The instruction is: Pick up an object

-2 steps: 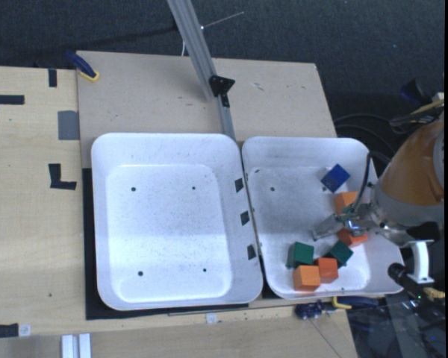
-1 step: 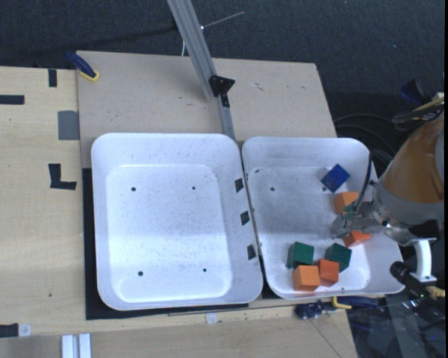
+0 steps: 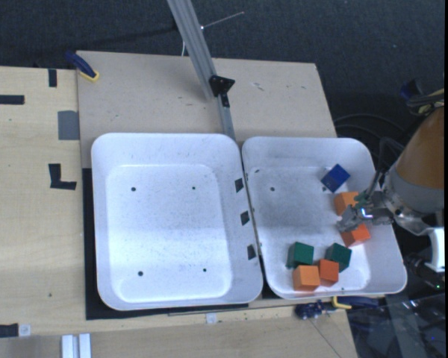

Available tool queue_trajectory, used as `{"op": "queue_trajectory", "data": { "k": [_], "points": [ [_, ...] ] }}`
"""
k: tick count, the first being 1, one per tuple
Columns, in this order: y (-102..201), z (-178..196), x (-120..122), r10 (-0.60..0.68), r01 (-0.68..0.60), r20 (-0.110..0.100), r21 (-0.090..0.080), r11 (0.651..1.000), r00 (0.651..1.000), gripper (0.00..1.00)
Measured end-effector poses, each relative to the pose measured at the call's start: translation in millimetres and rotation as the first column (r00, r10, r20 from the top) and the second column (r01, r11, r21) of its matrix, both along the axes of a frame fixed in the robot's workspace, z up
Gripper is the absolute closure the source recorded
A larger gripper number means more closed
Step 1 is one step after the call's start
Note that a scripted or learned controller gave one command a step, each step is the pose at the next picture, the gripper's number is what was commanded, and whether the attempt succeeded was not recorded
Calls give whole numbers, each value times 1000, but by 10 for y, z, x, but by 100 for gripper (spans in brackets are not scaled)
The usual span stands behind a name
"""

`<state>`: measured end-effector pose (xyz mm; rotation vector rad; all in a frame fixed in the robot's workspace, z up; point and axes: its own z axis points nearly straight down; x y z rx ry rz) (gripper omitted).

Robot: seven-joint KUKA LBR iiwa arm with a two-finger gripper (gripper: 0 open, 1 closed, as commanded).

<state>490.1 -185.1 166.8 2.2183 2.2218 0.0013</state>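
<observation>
The right bin point(image 3: 284, 200) holds several small blocks. A blue block point(image 3: 334, 177) lies near its far right corner. Just below it sits an orange block point(image 3: 346, 201), and a red-orange block point(image 3: 356, 235) lies a little nearer. My gripper point(image 3: 356, 216) reaches in over the right rim and hangs low between those two blocks, close to both. Whether it touches either one is unclear. Toward the near edge lie two green blocks point(image 3: 301, 253) point(image 3: 339, 256) and two more orange ones point(image 3: 307, 277) point(image 3: 328, 271).
The left bin point(image 3: 164, 222) sits beside the right one, their rims meeting in the middle. A slanted metal pole point(image 3: 198, 39) rises behind the bins. The arm's orange band point(image 3: 425, 155) hangs over the right bin's right rim.
</observation>
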Motion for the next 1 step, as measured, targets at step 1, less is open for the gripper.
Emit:
{"op": "queue_trajectory", "data": {
  "k": [1],
  "points": [
    [27,423,18,1,-1,1,0,1000,1000,100]
  ]
}}
